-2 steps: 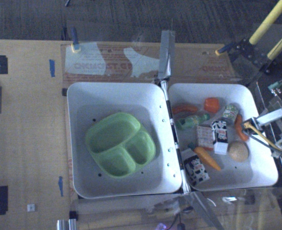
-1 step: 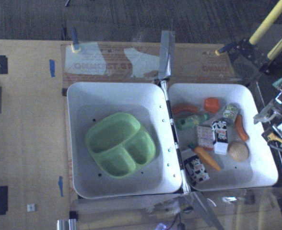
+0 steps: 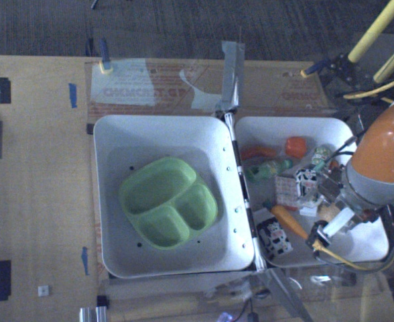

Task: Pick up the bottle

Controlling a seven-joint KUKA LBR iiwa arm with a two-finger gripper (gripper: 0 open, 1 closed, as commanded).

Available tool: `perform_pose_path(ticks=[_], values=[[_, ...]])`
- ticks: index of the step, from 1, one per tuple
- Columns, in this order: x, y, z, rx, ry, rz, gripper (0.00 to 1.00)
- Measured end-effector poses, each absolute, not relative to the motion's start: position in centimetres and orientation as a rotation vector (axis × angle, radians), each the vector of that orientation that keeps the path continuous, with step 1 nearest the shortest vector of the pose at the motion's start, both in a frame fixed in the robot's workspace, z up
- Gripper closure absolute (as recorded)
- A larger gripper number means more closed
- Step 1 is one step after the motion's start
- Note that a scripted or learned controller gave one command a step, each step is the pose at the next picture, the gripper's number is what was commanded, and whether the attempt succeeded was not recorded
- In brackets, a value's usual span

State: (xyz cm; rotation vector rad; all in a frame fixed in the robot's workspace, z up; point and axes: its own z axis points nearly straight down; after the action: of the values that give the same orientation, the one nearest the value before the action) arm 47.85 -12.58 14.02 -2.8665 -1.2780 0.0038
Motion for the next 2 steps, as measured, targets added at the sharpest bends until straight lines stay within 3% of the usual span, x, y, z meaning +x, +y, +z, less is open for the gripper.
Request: perform_pose_path(ticks=[1, 2], values=[[51.3, -9.6, 9.2, -2.924, -1.158, -0.009, 0.0], [50.2, -8.4, 18.4, -2.776, -1.469, 0.002, 0.0]])
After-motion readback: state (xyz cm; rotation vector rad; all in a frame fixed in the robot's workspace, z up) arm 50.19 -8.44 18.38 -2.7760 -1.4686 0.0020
